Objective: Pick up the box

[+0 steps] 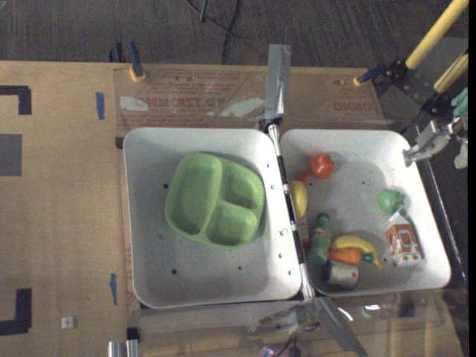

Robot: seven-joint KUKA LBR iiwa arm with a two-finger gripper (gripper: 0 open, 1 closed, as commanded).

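Overhead, the camera view looks down on two white bins side by side on a tan bench. The left bin (149, 274) carries a green divided tray (216, 198) lying flat, a little toward 11 o'clock of the bin's centre, its three compartments facing up.

The right bin (357, 146) holds the small things. The box (402, 244), white and orange with a house-like print, lies near the bin's 4 o'clock corner, close to the right wall and apart from the rest. At 12 o'clock from it, just beside it, is a green lump (390, 200). A red-orange piece (321, 165) lies toward the bin's 11 o'clock, and a yellow lemon (298, 198) rests against the left wall at 9 o'clock. Toward 7 o'clock is a cluster: a green bottle (320, 238), a banana (355, 244) touching a carrot (348, 256) just below it, and a small can (343, 274) at the bottom edge.

The gripper (425, 143) hangs at the bin's 2 o'clock corner, over the rim, well apart from the box at 12 o'clock from it. Nothing sits between its fingers; whether they are spread or closed I cannot tell, the view being too blurred there.
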